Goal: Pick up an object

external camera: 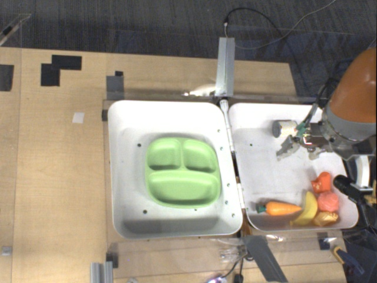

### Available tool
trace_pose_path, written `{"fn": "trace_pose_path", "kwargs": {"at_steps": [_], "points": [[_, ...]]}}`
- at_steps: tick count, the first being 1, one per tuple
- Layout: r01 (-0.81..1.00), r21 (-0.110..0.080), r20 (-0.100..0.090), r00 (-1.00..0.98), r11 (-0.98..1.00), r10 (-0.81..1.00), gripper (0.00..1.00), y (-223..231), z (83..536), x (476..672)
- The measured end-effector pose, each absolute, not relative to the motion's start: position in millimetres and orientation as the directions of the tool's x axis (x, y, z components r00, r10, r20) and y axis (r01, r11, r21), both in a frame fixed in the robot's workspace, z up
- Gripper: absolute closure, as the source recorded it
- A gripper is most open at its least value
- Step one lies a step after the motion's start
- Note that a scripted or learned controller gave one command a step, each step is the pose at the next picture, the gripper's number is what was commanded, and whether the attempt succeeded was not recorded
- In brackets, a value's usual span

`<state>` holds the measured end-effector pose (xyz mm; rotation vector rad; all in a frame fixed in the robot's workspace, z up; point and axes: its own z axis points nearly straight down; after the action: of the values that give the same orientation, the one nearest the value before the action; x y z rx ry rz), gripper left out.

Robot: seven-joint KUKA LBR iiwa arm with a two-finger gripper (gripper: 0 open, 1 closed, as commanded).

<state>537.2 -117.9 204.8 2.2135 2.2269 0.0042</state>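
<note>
My gripper [284,139] hangs over the upper middle of the right bin [259,158], open, with nothing between its fingers. The bare white floor of the bin lies below it. The objects are bunched in that bin's front right corner: an orange carrot [281,208] lying flat, a yellow banana [307,208], a red-orange piece [321,183], a pink ball [328,201] and a small golden piece [326,218]. The gripper is well up and left of them and touches none.
The left bin [123,158] holds a green divided plate [181,171]. A metal post [225,63] stands behind the ridge between the bins. The arm's grey wrist and orange band [356,93] cover the right bin's far right corner.
</note>
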Motion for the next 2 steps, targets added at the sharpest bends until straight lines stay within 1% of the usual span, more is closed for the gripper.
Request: {"fn": "trace_pose_path", "kwargs": {"at_steps": [1,2], "points": [[1.000,0.008,-0.002,0.014,-0.014,1.000,0.00,-139,280,640.0],[0.998,0.004,-0.001,-0.070,0.070,0.998,0.00,-172,148,669.9]]}}
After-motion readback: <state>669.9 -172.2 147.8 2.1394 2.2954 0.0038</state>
